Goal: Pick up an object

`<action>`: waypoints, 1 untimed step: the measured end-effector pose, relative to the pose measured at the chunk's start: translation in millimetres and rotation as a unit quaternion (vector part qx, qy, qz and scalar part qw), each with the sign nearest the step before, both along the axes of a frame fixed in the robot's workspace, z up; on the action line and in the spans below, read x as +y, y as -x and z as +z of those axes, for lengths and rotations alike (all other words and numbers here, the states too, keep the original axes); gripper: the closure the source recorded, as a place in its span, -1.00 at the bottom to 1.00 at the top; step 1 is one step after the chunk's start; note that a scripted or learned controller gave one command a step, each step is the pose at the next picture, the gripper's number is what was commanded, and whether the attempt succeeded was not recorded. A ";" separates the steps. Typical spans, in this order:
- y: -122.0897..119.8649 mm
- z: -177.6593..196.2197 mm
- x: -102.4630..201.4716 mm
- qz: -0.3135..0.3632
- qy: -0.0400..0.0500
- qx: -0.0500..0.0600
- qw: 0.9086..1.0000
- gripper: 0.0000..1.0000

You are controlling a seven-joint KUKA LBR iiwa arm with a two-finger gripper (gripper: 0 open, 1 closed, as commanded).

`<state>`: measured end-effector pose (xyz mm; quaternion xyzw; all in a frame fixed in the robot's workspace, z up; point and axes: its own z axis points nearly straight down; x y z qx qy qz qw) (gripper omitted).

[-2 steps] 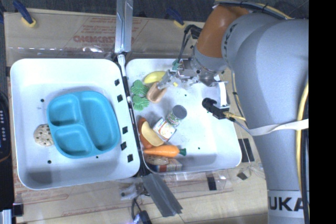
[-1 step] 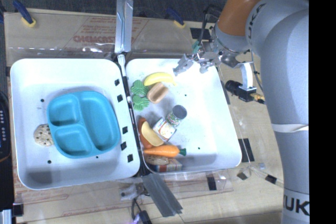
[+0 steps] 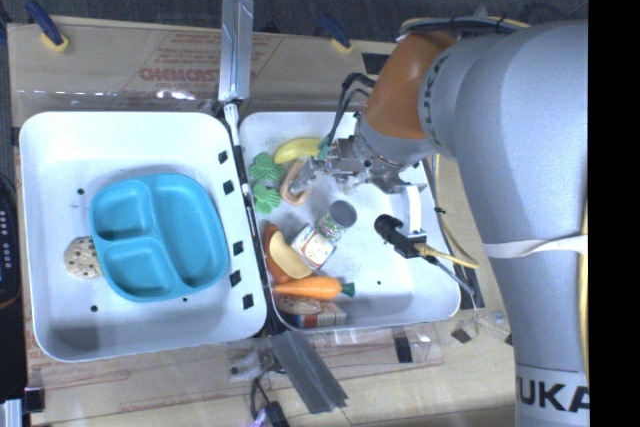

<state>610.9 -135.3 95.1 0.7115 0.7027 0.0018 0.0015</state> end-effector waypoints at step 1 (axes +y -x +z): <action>-46.5 -2.7 -8.6 0.001 0.000 0.003 1.000 -1.00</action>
